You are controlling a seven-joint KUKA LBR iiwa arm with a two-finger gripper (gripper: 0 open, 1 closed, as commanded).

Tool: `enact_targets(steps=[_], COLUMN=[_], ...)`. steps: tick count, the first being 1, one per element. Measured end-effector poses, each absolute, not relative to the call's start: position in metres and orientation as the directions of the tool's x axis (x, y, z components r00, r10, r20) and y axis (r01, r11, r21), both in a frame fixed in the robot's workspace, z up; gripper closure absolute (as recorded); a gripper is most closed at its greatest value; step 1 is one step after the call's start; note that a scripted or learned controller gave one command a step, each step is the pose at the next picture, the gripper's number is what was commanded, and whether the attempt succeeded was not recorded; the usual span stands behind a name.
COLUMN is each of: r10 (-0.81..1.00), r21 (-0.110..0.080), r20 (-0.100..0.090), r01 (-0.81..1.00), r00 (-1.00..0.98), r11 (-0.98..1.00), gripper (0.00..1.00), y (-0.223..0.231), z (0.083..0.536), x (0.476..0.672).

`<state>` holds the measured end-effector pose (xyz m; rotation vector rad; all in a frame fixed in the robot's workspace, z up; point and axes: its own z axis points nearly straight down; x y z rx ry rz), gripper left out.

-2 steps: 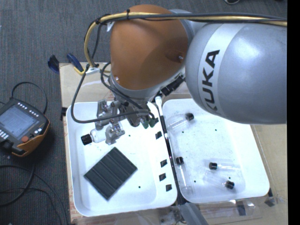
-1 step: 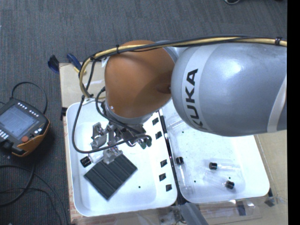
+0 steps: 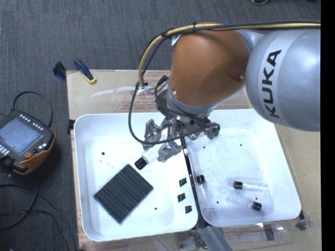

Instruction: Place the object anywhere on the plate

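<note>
Bench (image 3: 112,88): tan top, that's what I'm looking down at
On it: left white bin (image 3: 84,140), right white bin (image 3: 277,156), touching side by side
Back-left corner: blue clamp (image 3: 84,71)

The arm (image 3: 285,72) is a bulky silver-grey casing, smooth and rounded, with "KUKA" printed in bold black capitals down its flank at about three o'clock. Next to it bulges a glossy orange dome (image 3: 209,67), the band above the wrist. A yellow-and-black cable (image 3: 157,43) arches over the dome from twelve o'clock and drops at nine o'clock, while a thinner black wire loops lower. Beneath sits the claw (image 3: 166,140), a cluster of dull metal links and brackets.
</note>
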<state>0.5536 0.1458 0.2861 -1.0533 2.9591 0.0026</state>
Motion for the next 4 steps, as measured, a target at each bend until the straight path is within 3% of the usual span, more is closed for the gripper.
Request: enact_targets(steps=[1, 2, 3, 4], r10=[-0.712, -0.859, -0.970, -0.970], r21=[0.002, 0.003, 0.004, 0.003], r20=[-0.002, -0.003, -0.002, -0.005], r01=[-0.712, -0.859, -0.970, -0.970], r00=[-0.702, -0.512, -0.245, 0.245], r11=[0.702, 0.512, 0.245, -0.245], gripper=[1.00, 1.00, 1.00, 1.00], y=[0.216, 0.239, 0.235, 0.228], z=[0.380, 0.437, 0.408, 0.404], x=[0.542, 0.519, 0.521, 0.477])
